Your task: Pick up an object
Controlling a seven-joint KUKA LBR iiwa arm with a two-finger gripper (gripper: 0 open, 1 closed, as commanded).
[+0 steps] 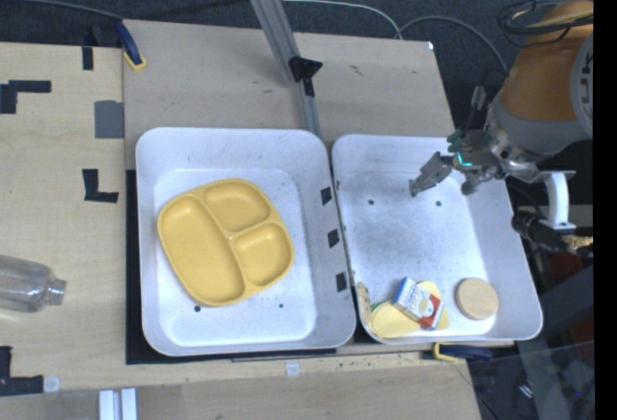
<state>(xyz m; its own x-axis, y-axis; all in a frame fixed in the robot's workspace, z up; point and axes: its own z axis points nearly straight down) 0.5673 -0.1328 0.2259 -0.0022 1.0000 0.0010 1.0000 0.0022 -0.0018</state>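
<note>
Objects: round tan wooden disc (476,299), small red-and-white packet (418,302) and flat yellow piece (393,320) lie at right white bin's (386,158) near edge.
Tool (445,173): over that bin's far part, well apart from them; finger spread unreadable.
Left white bin (154,158): yellow three-compartment plastic plate (225,240).

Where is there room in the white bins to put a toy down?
The right bin has a wide bare floor in its middle, between the pincer at the far end and the yellow item, small packet and tan disc crowding the near edge. The left bin is mostly taken by the yellow divided plate; only strips around it are bare.
</note>
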